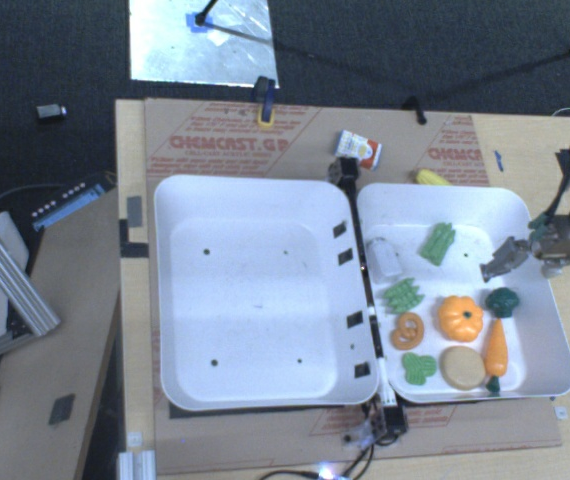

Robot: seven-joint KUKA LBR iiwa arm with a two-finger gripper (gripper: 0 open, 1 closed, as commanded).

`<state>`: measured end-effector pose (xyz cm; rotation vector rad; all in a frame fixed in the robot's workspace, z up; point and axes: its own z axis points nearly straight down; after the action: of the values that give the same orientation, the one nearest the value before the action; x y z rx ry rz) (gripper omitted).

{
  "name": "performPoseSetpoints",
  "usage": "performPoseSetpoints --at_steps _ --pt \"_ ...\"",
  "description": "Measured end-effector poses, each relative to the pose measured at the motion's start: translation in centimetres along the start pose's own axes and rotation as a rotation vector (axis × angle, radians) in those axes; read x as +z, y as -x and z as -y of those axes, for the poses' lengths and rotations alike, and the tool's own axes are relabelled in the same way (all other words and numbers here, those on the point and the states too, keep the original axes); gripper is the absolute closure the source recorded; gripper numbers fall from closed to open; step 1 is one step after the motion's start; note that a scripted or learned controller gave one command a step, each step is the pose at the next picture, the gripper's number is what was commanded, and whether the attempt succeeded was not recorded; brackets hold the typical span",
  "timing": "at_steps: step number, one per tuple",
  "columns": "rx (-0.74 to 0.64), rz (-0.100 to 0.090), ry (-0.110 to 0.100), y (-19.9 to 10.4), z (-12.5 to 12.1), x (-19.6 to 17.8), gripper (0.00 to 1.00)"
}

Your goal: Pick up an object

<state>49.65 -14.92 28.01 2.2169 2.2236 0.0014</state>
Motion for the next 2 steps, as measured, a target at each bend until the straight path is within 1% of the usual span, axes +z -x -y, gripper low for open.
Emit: performPoseSetpoints --at_steps 1,2 --pt "-0.006 -0.005 -0.011 -5.4 -1.4 12.9 0.0" --pt "0.0 0.003 0.018 -5.7 -0.2 16.9 0.0"
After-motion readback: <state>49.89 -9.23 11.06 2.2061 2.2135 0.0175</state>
